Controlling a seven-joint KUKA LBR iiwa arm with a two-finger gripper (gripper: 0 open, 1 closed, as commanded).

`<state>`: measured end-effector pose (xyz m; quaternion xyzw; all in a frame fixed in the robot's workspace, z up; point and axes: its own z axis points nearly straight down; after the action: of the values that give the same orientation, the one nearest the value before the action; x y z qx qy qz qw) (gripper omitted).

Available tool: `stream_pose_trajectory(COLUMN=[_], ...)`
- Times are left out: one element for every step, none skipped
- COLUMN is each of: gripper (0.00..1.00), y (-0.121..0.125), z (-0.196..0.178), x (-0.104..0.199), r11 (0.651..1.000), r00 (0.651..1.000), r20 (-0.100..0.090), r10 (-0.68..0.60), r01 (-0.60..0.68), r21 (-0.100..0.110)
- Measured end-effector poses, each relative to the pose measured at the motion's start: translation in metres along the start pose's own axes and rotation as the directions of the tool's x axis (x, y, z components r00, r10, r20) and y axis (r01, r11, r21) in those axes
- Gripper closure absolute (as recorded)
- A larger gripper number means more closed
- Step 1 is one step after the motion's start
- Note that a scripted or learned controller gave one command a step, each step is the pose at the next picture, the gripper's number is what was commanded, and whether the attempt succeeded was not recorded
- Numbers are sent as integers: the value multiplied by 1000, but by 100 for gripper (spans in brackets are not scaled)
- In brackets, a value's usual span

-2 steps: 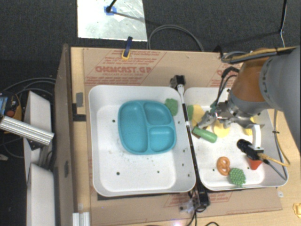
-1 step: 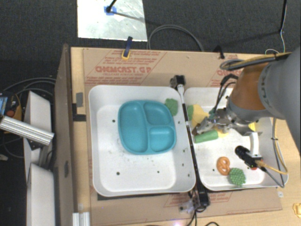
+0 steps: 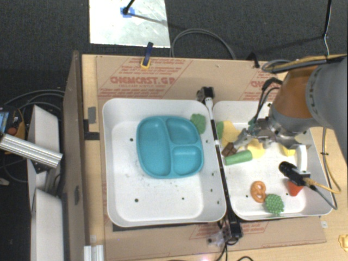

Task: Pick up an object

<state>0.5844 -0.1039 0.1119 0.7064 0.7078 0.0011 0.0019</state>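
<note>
Camera view: gripper (image 3: pixel 237 145) low in right bin (image 3: pixel 312 197), at left side, over green cylinder (image 3: pixel 238 157) and brown piece (image 3: pixel 229 148); finger spread and any hold cannot be told. Risk: crowded cluster beside yellow pieces (image 3: pixel 230 129), so fingers may nudge cylinder against bin wall, or pinch two items.

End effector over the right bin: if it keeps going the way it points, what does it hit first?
The end effector points down and toward the divider, so it would probably meet the green cylinder just below its tip first. The brown piece lies close beside it, and depth from this slanted view is unclear.
</note>
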Motion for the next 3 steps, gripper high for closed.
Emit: stream_pose_trajectory(gripper=[0,0,0], y=[25,1,-27], z=[-8,0,28], x=[-23,9,12], r11=[1000,1000,1000], r00=[1000,1000,1000], r20=[1,-2,-1], r10=[1,-4,1], r01=[-1,4,-1], r21=[-1,6,5])
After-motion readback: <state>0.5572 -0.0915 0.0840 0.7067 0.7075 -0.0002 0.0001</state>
